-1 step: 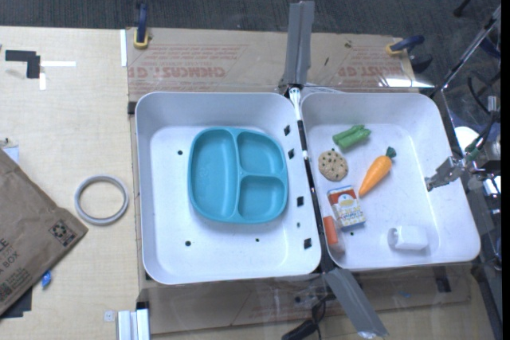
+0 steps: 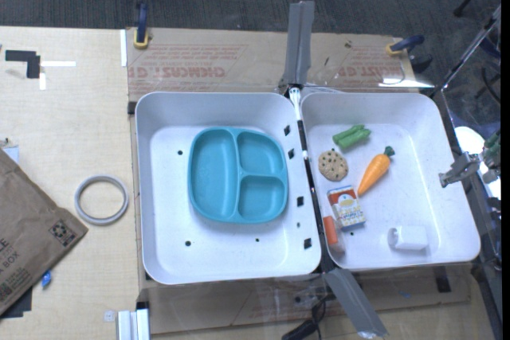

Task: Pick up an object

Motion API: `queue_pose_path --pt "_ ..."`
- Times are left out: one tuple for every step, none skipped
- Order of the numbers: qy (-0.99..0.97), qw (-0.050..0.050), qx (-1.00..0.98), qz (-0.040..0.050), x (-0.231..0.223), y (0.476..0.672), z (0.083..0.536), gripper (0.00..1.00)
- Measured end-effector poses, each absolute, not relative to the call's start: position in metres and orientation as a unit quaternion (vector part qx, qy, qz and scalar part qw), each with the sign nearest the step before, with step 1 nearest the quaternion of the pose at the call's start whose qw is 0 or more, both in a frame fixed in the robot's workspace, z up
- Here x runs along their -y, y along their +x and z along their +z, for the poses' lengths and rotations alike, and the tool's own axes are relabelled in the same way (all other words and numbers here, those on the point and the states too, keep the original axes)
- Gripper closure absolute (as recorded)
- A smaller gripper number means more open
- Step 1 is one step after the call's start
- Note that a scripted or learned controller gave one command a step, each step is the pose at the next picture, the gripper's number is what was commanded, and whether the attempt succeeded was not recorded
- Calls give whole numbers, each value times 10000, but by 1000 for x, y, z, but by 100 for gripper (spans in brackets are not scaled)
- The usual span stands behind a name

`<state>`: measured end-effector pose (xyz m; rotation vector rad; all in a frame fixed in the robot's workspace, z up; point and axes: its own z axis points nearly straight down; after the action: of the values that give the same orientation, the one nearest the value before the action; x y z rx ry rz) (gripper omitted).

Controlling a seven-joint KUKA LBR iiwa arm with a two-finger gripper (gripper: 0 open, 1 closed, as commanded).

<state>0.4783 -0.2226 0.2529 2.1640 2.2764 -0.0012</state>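
An orange carrot (image 2: 374, 171) with a green top is seen lying aslant in the right bin (image 2: 426, 119), near a speckled cookie (image 2: 332, 164).

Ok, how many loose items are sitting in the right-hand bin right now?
6: green pods at the back, cookie and carrot mid-bin, juice carton below them, a small red-orange piece at the left wall, white block front right. None look hidden.

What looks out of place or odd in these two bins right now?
Little stands out. In the right bin, a small orange-red item is wedged against the left wall beside the juice carton, partly hidden. The teal divided plate sits slightly askew in the left bin.
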Motion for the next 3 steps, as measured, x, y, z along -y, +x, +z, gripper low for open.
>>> queue_pose_path --pt "6166 9 -7873 1 179 541 92 0" --pt "6128 4 -7902 -1 159 598 92 0" --pt "6324 15 -7747 0 113 654 93 0"
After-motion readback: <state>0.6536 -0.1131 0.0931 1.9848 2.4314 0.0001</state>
